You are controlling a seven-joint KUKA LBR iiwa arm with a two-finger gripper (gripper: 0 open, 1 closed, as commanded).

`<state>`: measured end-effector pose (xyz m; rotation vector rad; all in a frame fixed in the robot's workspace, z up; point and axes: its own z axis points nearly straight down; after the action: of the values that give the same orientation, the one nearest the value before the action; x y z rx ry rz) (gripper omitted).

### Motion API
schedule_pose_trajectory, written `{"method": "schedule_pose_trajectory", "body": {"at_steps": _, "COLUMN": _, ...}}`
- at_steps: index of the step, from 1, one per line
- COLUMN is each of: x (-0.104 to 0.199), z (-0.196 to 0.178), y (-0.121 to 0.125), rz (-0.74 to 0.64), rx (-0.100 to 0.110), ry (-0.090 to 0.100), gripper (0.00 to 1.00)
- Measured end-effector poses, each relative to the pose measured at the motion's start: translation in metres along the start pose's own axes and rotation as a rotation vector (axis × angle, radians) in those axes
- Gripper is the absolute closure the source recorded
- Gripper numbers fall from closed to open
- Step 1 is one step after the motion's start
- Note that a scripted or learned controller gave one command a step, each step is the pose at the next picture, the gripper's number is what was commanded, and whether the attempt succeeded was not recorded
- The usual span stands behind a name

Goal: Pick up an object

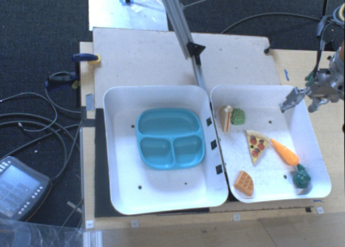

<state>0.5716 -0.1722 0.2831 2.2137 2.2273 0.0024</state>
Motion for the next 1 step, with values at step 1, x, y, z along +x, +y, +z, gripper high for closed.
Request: {"method": "schedule_pose_trajectory", "body": {"at_steps": 1, "x": 0.0001, "z": 0.0, "y": 0.0, "rz": 0.001, "rx": 0.0, "ry": 0.0, "gripper": 0.0}}
